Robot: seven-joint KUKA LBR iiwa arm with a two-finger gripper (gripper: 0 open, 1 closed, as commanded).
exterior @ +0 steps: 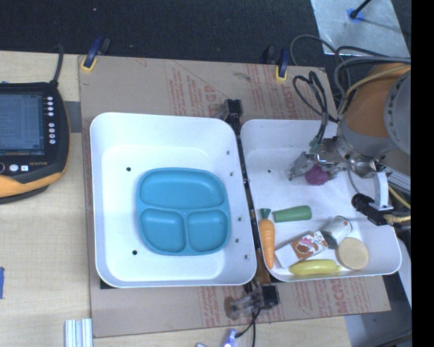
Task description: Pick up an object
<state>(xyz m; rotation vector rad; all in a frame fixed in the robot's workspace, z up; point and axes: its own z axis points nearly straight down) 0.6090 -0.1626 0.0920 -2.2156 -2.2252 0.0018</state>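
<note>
Purple object just beside jaws.

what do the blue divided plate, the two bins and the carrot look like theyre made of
Blue divided plate: probably moulded plastic, matte, one even colour with soft rounded dividers. Left bin and right bin: likely thin formed plastic, smooth white with rounded corners and mild sheen. Carrot: seems a plastic toy, uniform orange; too small to be sure.
</note>
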